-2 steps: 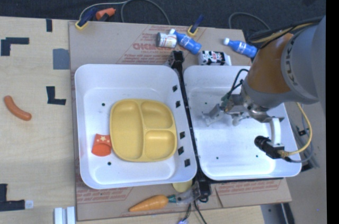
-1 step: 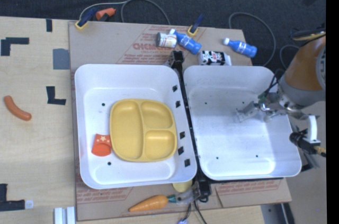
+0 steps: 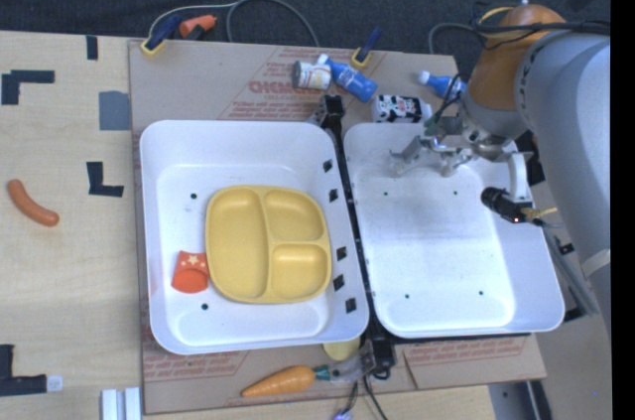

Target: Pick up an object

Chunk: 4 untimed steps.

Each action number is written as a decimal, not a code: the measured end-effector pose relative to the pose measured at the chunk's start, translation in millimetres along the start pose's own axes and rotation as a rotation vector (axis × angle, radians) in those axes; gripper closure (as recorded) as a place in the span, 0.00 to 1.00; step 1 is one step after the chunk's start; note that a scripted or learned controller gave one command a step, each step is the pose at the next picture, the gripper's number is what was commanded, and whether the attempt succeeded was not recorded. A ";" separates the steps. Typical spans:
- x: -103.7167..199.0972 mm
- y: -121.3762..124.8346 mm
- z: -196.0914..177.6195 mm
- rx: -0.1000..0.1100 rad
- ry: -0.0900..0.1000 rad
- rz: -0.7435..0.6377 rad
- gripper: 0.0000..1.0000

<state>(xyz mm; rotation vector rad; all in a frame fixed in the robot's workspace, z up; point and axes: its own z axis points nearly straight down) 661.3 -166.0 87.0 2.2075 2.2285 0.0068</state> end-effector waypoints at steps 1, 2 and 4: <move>63.9 -14.1 0.7 0.003 -0.002 0.004 0.00; 70.8 8.8 1.6 0.005 -0.001 0.007 0.00; 36.7 3.0 3.8 0.006 -0.003 0.004 0.00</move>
